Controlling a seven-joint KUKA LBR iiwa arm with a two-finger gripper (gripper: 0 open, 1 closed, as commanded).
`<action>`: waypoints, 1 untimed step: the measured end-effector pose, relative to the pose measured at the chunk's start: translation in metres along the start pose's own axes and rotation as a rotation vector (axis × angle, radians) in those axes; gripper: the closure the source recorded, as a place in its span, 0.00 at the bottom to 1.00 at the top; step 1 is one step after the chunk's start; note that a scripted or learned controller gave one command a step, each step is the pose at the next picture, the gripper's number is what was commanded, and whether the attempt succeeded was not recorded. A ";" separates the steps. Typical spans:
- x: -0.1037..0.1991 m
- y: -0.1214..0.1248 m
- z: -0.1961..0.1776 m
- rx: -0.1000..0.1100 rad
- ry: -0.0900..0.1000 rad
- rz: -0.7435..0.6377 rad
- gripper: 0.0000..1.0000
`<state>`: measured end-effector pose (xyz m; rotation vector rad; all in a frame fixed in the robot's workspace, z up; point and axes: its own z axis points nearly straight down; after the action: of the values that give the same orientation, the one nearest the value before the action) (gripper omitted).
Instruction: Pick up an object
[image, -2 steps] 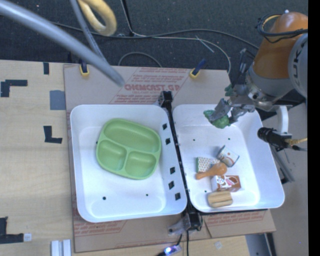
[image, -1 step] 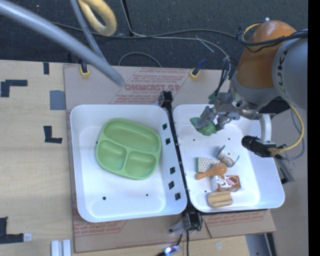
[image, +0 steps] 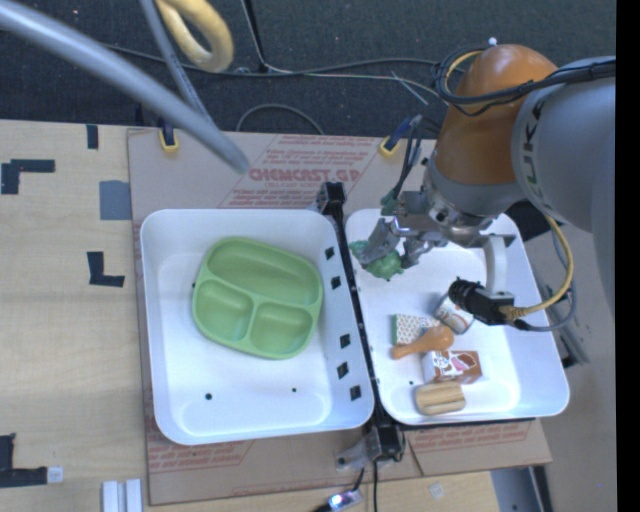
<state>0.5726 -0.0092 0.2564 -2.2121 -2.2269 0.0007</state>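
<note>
Pincer (image: 398, 250) noted low over the bin on the view's right (image: 522, 352), at its upper corner by the shared wall. A small green object (image: 381, 266) is seen directly at its tip. Whether the pincer is spread, pressed together or pinching it cannot be told. The step is judged to be the grasp. The object should be centred, kept clear of the wall and lifted straight. It looks lumpy, matte and possibly rubbery. Nearer the front are noted a patterned wedge (image: 409, 327), a smooth orange drumstick shape (image: 424, 343), a red-brown packet (image: 458, 365) and a tan bread-like roll (image: 439, 400). In the other bin (image: 170, 300) a pale green compartment plate (image: 258, 297), glossy and round-cornered, is recorded.
</note>
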 end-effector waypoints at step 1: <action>0.053 -0.022 -0.001 0.001 0.000 0.000 1.00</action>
<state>0.5505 0.0432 0.2571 -2.2116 -2.2265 0.0018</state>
